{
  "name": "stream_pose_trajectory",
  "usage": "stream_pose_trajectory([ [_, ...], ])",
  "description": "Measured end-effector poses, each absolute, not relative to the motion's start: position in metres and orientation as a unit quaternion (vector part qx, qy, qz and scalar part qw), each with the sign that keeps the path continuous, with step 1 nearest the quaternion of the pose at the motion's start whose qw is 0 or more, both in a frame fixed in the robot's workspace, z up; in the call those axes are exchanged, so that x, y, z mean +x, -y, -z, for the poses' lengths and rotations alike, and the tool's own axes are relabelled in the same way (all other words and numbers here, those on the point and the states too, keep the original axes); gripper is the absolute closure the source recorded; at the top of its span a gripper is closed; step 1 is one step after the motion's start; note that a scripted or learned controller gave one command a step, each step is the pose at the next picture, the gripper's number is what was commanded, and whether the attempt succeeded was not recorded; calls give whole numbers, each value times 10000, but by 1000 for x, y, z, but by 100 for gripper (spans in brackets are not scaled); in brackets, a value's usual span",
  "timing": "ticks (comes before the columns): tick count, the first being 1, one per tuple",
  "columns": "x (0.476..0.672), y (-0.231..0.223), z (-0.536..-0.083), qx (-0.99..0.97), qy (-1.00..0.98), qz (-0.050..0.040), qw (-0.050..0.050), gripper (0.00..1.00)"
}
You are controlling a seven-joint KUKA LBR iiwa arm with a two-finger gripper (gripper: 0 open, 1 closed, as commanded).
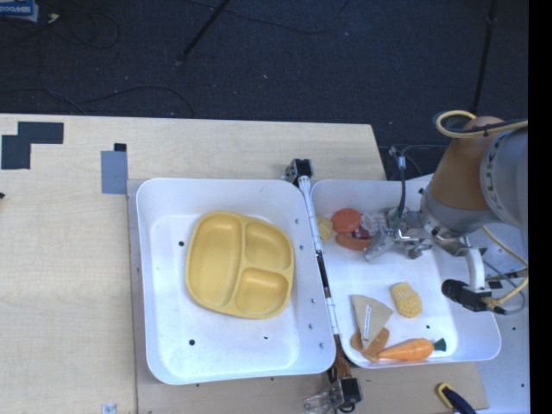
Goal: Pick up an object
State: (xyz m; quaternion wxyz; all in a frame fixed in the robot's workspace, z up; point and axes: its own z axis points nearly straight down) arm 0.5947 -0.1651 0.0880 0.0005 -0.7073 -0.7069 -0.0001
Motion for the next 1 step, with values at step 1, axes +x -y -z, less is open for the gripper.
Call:
stream_pose_trajectory([
  [1, 638, 177, -86, -7093, 7047, -89, 132, 0],
])
